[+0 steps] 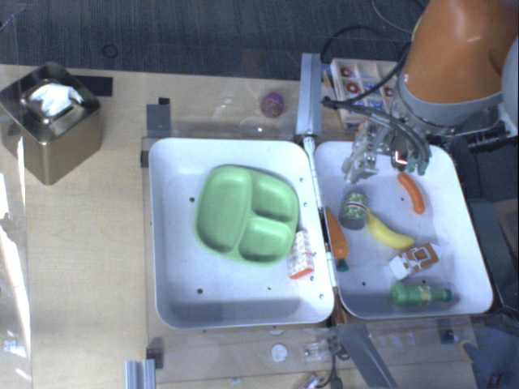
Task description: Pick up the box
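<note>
Bench with two shallow white bins side by side, seen from above at a slant. Left bin: a green divided tray lies near the middle, and a white and red carton rests just beside the tray's lower right corner, against the bin's right wall. Right bin: the grey arm with its orange band reaches in from the right, and the gripper hangs over the bin's upper left part. Whether it is open or closed cannot be told at this angle.

Just below the gripper stands a small can. A banana lies beside the can, toward the lower right. A carrot runs along the bin's left wall, and an orange sausage lies near the upper right.

The small brown box sits in the lower right part of the right bin, just beyond the banana's tip and apart from the gripper. A green bottle lies on its side below the box. Outside the bins, a brown tissue holder stands at the bench's upper left.
</note>
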`<state>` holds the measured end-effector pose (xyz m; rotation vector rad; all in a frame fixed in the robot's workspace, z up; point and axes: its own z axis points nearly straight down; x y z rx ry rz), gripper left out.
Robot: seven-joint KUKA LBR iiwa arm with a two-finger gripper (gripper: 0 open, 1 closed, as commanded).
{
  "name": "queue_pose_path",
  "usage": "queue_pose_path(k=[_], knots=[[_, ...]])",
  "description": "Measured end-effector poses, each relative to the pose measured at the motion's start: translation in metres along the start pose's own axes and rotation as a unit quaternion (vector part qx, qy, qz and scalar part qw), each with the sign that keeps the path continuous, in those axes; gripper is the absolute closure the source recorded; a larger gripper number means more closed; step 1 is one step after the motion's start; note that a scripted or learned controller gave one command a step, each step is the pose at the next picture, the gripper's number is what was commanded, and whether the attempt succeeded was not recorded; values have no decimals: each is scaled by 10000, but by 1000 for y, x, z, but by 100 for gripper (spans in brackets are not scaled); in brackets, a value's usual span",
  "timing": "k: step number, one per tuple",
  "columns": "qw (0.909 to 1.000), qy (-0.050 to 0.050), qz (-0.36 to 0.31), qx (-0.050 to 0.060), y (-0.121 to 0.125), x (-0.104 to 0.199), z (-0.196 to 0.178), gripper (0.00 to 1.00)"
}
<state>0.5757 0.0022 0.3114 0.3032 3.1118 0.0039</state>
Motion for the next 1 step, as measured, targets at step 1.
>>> queue_pose_path(k=[1], knots=[[9997, 27, -225, 9, -34, -26, 46, 100]])
